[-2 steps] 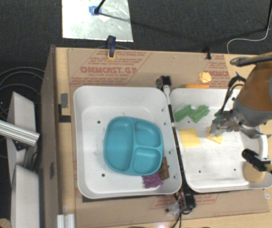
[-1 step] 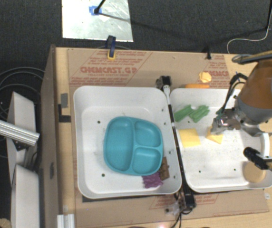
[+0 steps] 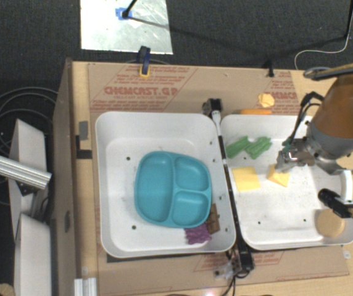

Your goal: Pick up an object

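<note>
Far to the left of the gripper (image 3: 286,160), the left bin (image 3: 102,165) holds a big teal plate (image 3: 173,190) with three dips in it. The plate takes up most of the middle of that bin. There is bare white floor along the bin's left wall and its far wall. By the plate's near right corner sit a small purple lump (image 3: 196,234) and a brown piece (image 3: 213,222), close to the wall where the two bins meet.

The right bin (image 3: 287,244) has more things in it. Two green pieces (image 3: 249,147) lie to the left of the gripper, a bit farther back. A flat yellow square (image 3: 246,179) lies to the gripper's left and a bit nearer the front. An orange thing (image 3: 255,111) lies outside this bin's back rim.

The yellow wedge (image 3: 279,179) lies right under the gripper's tip, just in front of it. It is small, pale yellow and pointed like a bit of cheese. I cannot tell if the gripper touches it, or if the gripper is spread or pressed together. The wedge is apart from the yellow square, with white floor between them.

The front half of this bin is mostly bare floor. A round tan thing (image 3: 329,224) sits in the near right corner. The grey and orange arm (image 3: 343,119) hangs over the bin's right side.
</note>
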Controlling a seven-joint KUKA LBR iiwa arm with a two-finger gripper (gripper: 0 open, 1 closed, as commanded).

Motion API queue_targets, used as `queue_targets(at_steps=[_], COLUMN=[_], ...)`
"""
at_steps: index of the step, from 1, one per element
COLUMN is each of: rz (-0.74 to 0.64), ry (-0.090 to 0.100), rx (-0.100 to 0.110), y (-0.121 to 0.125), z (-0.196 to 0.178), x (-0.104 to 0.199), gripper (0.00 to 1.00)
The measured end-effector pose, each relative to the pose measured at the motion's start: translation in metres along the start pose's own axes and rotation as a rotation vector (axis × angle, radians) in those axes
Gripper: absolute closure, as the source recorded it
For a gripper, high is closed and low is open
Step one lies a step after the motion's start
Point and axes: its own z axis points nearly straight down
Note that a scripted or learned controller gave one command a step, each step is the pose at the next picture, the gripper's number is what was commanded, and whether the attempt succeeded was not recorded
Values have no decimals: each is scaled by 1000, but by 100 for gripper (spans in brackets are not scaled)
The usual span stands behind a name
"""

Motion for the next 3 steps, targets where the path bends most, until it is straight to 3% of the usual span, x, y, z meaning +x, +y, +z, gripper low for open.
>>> queue_targets(at_steps=[1,2,3], rz=[-1,5,-1], ry=[0,-1,-1], rx=[-3,9,5], y=[1,-9,-2], z=[-10,-4,-42], x=[0,-31,-34], gripper=[100,100,100])
